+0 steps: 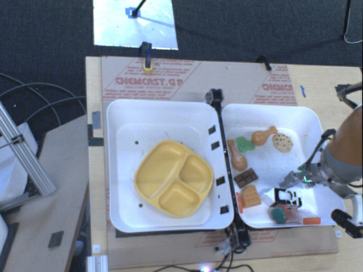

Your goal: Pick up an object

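The yellow tray [173,178] sits alone in the left bin [122,118]. Right of it, toy foods [248,177] crowd the right bin [300,118]. The gripper [290,195] hangs over its near edge; I cannot tell its grip.

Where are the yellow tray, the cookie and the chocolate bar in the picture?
yellow tray [173,178], camera view, on the ridge between its compartments.
cookie [282,143], camera view, on its speckled top.
chocolate bar [245,178], camera view, on its brown face.
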You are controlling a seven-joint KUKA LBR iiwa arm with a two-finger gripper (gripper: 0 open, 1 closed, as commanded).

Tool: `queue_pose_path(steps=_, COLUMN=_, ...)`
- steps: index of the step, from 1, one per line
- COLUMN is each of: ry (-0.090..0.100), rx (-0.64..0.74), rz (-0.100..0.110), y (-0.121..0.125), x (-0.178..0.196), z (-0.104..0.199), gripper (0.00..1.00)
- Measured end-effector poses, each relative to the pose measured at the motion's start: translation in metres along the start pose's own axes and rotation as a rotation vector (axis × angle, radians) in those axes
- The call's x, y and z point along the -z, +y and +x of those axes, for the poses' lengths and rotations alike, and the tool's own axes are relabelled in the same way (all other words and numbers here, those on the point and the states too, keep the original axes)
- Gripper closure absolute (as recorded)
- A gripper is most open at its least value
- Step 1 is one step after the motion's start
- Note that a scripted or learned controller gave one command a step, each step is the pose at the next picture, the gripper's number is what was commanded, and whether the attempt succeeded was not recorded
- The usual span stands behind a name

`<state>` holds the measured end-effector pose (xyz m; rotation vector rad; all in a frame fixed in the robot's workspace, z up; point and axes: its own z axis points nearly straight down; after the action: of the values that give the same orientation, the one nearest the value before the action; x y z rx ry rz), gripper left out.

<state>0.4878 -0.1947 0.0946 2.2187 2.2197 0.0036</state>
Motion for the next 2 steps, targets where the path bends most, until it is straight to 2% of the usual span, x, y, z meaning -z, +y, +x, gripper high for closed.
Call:
queue_pose_path(steps=1, ry=0.004, rx=0.012, rz=-0.001, y=0.056, x=-0.011, z=0.082, gripper=0.00)
queue_pose_path(steps=2, ry=0.005, rx=0.015, rz=-0.008, y=0.052, x=0.096, z=0.208, gripper=0.00)
